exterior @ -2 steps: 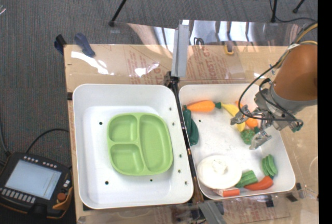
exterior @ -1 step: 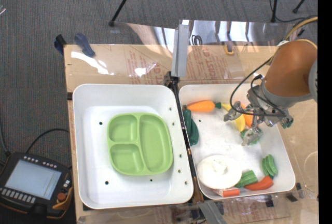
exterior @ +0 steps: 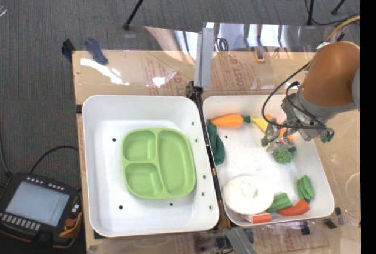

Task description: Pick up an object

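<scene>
A handheld control pendant (exterior: 36,209) with a grey screen lies at the lower left, on the floor beside the surface (exterior: 141,73). On the surface sit two shallow white bins side by side. The left bin (exterior: 100,112) holds a green divided plate (exterior: 158,163) with three compartments, lying flat near its middle. The right bin (exterior: 320,161) holds toy food: an orange carrot (exterior: 228,121) near the far left corner, a dark green leafy piece (exterior: 217,147) against the left wall, a white round plate (exterior: 248,194) at the near edge, and green and red-orange vegetables (exterior: 291,206) in the near right corner. A green broccoli piece (exterior: 284,154) lies toward the right side. The claw (exterior: 277,139) hangs directly over the broccoli, its fingers spread slightly and holding nothing, with small orange and yellow pieces just beside it.
</scene>
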Motion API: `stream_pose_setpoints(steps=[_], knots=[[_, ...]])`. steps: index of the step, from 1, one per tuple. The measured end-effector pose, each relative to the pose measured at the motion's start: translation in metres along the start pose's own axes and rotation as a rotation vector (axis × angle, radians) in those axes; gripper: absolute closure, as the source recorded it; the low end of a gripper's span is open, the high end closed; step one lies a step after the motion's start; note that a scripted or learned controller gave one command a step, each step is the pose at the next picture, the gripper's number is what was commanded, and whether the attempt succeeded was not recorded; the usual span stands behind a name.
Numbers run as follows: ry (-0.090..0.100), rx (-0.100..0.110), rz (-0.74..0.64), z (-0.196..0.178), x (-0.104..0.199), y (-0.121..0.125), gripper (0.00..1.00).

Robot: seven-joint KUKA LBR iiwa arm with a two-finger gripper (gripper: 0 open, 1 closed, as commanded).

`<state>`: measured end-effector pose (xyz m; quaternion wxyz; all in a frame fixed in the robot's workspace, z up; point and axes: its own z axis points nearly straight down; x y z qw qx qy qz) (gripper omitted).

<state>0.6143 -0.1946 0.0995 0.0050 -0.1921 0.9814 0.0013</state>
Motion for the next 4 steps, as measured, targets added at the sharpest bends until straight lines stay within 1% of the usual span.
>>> stream_pose_setpoints(steps=[1, 2, 3, 4], knots=[[0.006, -0.002, 0.046, 0.013, -0.043, 0.023, 1.0], [0.001, -0.001, 0.048, 0.001, -0.045, 0.023, 1.0], [0.006, 0.0, 0.088, 0.011, -0.045, 0.03, 1.0], [0.008, 0.001, 0.293, 0.012, -0.046, 0.032, 1.0]])
